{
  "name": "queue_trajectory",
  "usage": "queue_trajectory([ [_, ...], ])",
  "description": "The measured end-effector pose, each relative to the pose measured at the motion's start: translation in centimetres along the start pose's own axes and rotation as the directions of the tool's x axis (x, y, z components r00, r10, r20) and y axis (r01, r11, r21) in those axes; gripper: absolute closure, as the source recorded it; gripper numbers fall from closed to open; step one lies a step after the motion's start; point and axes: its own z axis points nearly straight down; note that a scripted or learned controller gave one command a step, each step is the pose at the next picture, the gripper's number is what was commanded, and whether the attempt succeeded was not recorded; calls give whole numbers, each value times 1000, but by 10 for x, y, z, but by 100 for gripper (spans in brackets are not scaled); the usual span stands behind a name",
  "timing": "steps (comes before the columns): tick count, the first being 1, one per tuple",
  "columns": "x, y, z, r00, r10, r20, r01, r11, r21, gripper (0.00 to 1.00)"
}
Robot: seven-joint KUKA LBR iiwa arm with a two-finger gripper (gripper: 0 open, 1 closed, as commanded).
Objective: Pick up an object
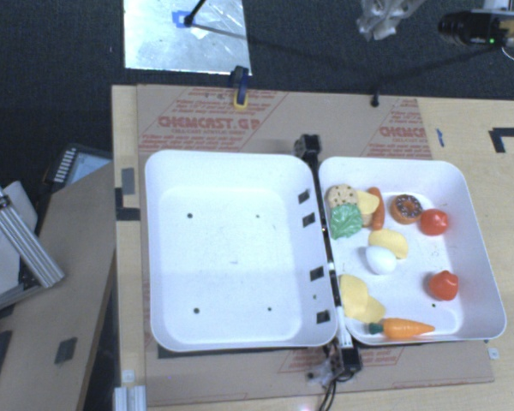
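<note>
- Your jaws [385,11] hang blurred at the top, beyond the counter [197,110]; open or closed, you cannot tell.
- Small plastic toy foods, including an orange carrot [405,327], lie in your right shallow white bin [475,255].

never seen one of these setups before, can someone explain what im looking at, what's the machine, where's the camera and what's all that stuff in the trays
This is one photo from a camera fixed above a workbench, looking down at a slant. Two shallow white bins sit side by side: the left bin and the right bin. The right one holds toy food: a carrot, two tomatoes, a doughnut, a cookie, a green lettuce piece, a white egg and some yellow pieces. The machine is a robot arm that reaches in from the right; its gripper hangs blurred at the top, above the floor beyond the bench, far from the food. Nothing is seen held in it.
</note>
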Motion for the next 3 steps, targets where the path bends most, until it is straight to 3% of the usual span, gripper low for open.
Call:
queue_trajectory([
  [1, 13, -3, 1, 1000, -8, -1, 8, 1000, 1, 100],
  [2, 28, -26, 1, 1000, -8, -1, 8, 1000, 2, 100],
  [3, -41, 1, 51, 1000, 1, 1, -1, 1000, 5, 100],
])
